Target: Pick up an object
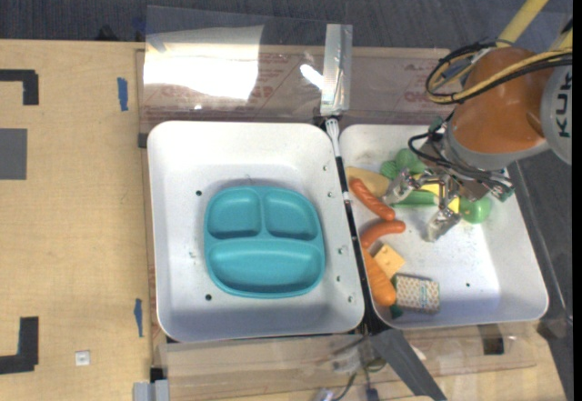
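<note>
the end effector (443, 208) hangs low in the right bin (509, 285), among green toy pieces (409, 181) near that bin's far middle; whether it is spread or pinching anything cannot be told. along the right bin's left side lie two orange sausages (371, 199), a yellow wedge (389, 258), a carrot (380, 285) and a small patterned pouch (418, 293) near the front. the left bin (173, 290) holds a teal divided plate (265, 240) on the bench (68, 208).

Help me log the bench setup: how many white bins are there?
2. The left bin holds a teal divided plate. The right bin holds the toy food, with the gripper over it.
</note>
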`<state>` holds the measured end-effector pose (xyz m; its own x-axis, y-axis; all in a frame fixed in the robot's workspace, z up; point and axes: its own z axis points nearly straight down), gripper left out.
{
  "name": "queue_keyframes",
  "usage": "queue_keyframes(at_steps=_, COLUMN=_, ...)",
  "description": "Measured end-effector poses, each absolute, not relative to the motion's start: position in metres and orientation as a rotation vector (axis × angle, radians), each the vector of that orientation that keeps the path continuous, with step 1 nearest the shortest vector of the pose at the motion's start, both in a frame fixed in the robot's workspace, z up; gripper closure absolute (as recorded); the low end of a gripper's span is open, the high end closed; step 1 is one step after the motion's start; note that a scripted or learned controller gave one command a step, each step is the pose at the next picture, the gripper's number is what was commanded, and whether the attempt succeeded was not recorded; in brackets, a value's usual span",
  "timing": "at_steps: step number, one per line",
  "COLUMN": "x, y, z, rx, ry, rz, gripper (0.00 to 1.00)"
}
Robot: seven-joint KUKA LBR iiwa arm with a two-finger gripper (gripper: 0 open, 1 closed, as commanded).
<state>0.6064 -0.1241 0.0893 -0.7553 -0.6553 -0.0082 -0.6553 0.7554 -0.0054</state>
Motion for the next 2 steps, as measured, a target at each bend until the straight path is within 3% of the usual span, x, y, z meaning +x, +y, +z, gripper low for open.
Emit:
queue_keyframes(at_steps=1, x=0.611, y=-0.129, z=0.089, rx=-1.138, ry=2.914, rz=-0.005, gripper=0.0)
queue_keyframes(at_steps=2, x=0.592, y=-0.099, z=0.09, rx=-1.087, ry=2.935, rz=-0.004, gripper=0.0)
